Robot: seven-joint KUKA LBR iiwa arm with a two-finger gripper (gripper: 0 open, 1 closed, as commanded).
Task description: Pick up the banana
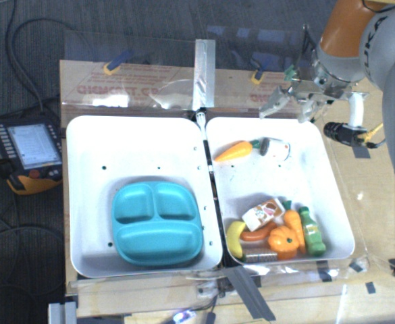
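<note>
My pincer [293, 104] hangs above the far rim of the right bin [332, 174], its fingers spread wide and holding nothing. I judge this the approach step. The banana [234, 239] lies in the near left corner of that bin, touching a pile of toy food [283, 230], its long axis running near to far, curved. Next I must cross the bin, descend and turn my fingers across its width.
</note>
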